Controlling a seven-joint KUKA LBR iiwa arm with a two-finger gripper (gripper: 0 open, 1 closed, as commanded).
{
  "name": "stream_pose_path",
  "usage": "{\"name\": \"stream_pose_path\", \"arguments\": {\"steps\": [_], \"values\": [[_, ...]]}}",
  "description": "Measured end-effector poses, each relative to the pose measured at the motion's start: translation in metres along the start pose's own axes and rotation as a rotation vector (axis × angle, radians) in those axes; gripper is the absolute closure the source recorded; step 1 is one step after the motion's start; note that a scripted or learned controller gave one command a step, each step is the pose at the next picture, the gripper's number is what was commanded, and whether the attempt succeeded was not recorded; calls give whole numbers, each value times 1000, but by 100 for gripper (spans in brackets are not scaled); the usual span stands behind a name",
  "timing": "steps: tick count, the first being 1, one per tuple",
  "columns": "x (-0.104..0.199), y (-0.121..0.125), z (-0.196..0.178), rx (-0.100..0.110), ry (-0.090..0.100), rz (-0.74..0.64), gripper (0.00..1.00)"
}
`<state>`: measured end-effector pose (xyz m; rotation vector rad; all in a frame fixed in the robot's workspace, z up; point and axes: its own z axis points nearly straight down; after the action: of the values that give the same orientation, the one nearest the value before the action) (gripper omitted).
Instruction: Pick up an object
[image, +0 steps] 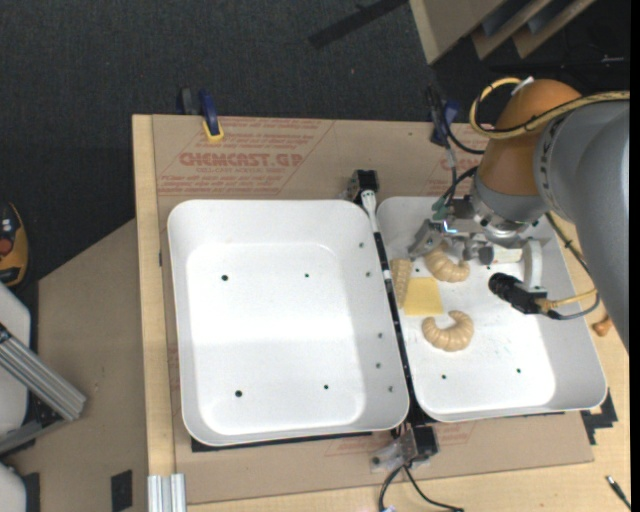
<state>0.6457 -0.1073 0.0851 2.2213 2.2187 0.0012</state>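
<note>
While I am reaching in from the right with my arm (590, 170) bent down over the right bin (560, 385), my pincer (452, 232) is hanging at that bin's far end, just above the upper pastry-shaped piece (447, 267), which is lying curled on the white floor. From this slanted look down, the wrist is hiding the tip, so I cannot tell whether the pincer is released or clenched, and nothing is showing as gripped in it. I am judging the upper piece to be the thing I am going for, since it is lying closest beneath me. A second curled piece (449, 332) is resting nearer the middle of the bin, apart from the first, and a yellow wedge (421, 296) is sitting between them toward the divider, just beside a small tan slab (400, 272) that is leaning close to the bin wall. Everything loose is gathering on that divider side, so I am working close to the wall, which is leaving little room to spare there. The left bin (270, 320) is sitting alongside, touching the right one along the shared edge.
</note>
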Motion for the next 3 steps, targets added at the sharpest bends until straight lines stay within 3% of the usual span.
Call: {"name": "stream_pose_path", "arguments": {"steps": [1,2,3], "values": [[16,22,0,-2,0,-4,0],[14,-17,0,7,2,0,0],[16,17,0,-3,0,-3,0]]}}
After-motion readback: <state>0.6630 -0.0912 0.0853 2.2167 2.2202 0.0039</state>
